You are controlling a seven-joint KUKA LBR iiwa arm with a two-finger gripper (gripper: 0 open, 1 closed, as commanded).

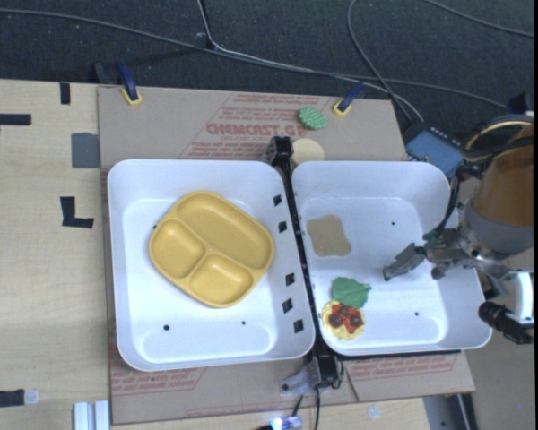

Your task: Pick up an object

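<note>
Gripper point(403, 267) hangs empty over the right bin point(430, 182); whether it's parted I cannot tell. My nearest target, the green leaf piece point(350, 290), lies at its seven o'clock: probably light, thin, flat, so I'd pinch an edge.

Grey robot arm with orange band point(507, 186) reaching in from the right edge, wrist bent low, dark two-finger gripper point(402, 266) pointing left, fingers slightly parted, nothing visible between them
</note>
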